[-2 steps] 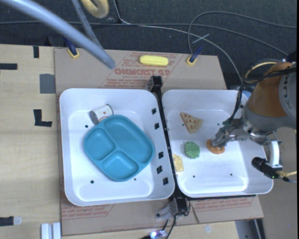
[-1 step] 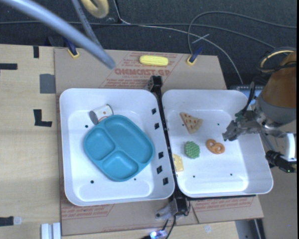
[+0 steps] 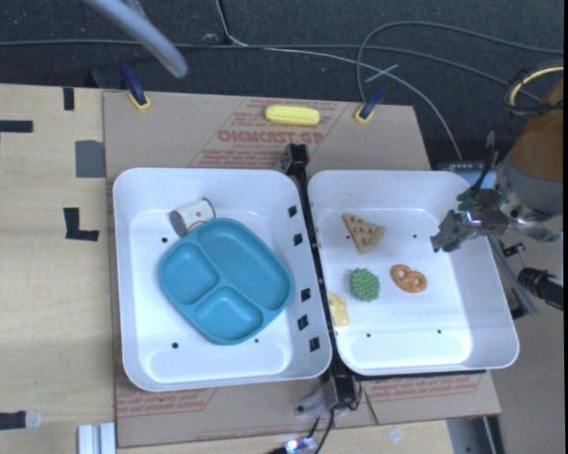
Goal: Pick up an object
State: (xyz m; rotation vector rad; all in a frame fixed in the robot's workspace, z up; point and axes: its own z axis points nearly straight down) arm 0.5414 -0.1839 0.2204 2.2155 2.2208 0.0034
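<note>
My gripper [image 3: 452, 234] hangs over the right side of the right bin [image 3: 454, 353], its dark fingers pointing left; nothing shows between them. Left of it in that bin lie a triangular waffle-like piece [image 3: 362, 232], a small orange pretzel [image 3: 408, 278], a green bumpy ball [image 3: 363, 284] and a pale yellow piece [image 3: 337, 307] against the left wall. The pretzel lies below and left of the gripper, apart from it.
The left bin [image 3: 137, 348] holds a blue divided plate [image 3: 225, 279] and a small white cup [image 3: 190, 216] on its side. A yellow banana-like toy [image 3: 292, 114] lies on the cardboard behind the bins. Cables cross the dark floor at the top.
</note>
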